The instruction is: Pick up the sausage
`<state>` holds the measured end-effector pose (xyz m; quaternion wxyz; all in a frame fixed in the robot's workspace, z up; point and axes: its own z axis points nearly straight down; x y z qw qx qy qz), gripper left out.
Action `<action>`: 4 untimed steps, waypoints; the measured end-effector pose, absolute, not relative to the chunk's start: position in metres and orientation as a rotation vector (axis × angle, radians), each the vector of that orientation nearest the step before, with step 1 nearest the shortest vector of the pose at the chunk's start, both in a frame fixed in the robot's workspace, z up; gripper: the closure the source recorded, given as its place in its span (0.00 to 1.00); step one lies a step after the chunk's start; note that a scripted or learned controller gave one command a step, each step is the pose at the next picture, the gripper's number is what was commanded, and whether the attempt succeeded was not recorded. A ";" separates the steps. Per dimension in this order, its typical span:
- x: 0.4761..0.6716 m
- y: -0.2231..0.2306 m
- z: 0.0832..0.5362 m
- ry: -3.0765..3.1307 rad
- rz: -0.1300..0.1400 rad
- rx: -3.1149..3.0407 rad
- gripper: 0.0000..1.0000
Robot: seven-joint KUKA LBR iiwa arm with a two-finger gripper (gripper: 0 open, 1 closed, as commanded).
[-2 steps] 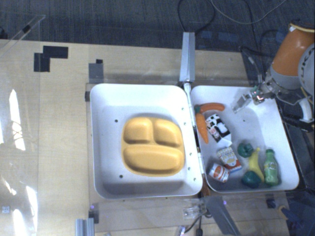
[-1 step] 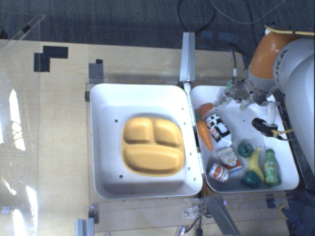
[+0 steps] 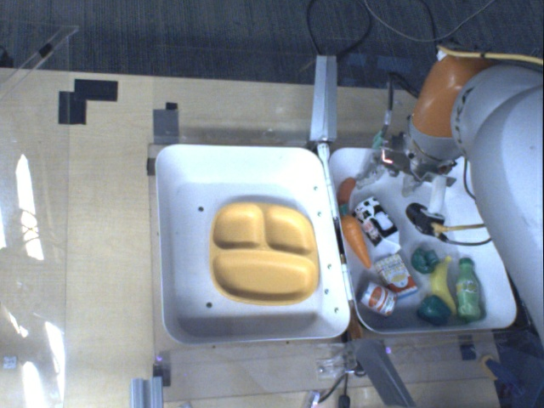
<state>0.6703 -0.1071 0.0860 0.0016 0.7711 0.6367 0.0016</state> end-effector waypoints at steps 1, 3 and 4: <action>0.670 -0.107 0.086 1.999 0.005 2.419 0.00; 0.670 -0.107 0.086 1.999 0.005 2.419 0.00; 0.670 -0.107 0.086 1.999 0.005 2.419 0.00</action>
